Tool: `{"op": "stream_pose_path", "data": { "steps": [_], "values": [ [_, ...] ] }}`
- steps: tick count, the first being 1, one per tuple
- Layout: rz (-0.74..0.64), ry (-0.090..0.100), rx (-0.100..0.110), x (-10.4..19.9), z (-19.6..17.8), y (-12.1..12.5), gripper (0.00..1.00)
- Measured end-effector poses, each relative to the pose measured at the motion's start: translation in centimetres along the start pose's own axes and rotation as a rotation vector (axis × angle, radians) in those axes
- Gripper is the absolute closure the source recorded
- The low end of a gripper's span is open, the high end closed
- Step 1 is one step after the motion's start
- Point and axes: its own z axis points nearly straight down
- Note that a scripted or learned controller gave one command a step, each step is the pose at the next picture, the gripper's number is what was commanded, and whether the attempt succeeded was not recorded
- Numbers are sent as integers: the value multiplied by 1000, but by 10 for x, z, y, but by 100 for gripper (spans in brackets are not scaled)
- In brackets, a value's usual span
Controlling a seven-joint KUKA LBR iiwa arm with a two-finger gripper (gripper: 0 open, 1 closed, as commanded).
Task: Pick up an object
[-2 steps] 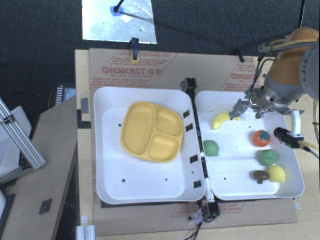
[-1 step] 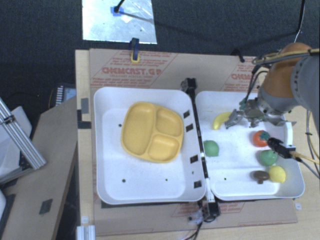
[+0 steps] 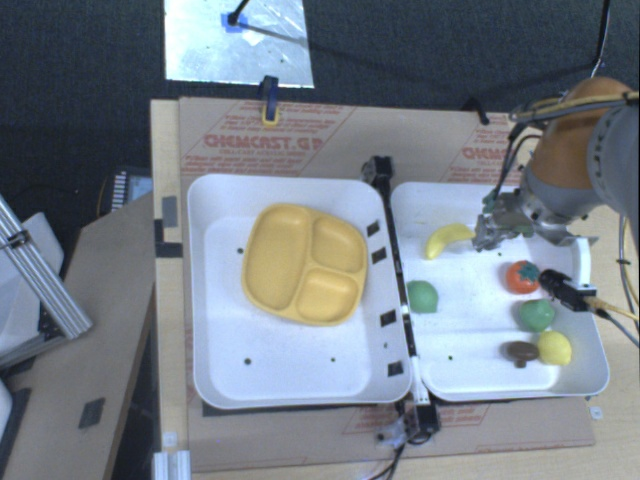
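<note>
The right bin (image 3: 470,383) holds a yellow banana (image 3: 447,238) near its back, a green ball (image 3: 422,296) at its left, a red tomato-like fruit (image 3: 521,277), a green fruit (image 3: 537,314), a yellow lemon (image 3: 554,348) and a small brown piece (image 3: 519,351). My gripper (image 3: 489,236) hangs at the back of this bin, just right of the banana's tip and left of the red fruit. Nothing shows between its fingers.
The left bin (image 3: 215,368) holds a yellow divided plate (image 3: 303,262). A black divider clip strip (image 3: 390,268) runs between the bins. The arm with its orange band (image 3: 585,118) reaches in from the right, with cables trailing over the right bin's edge.
</note>
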Motion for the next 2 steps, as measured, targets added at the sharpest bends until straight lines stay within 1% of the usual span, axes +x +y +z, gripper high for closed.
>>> {"op": "stream_pose_path", "data": {
  "steps": [1,2],
  "values": [
    [-3,0,-2,-3,-44,5,100],
    [-4,0,-3,-3,-99,7,100]
  ]
}}
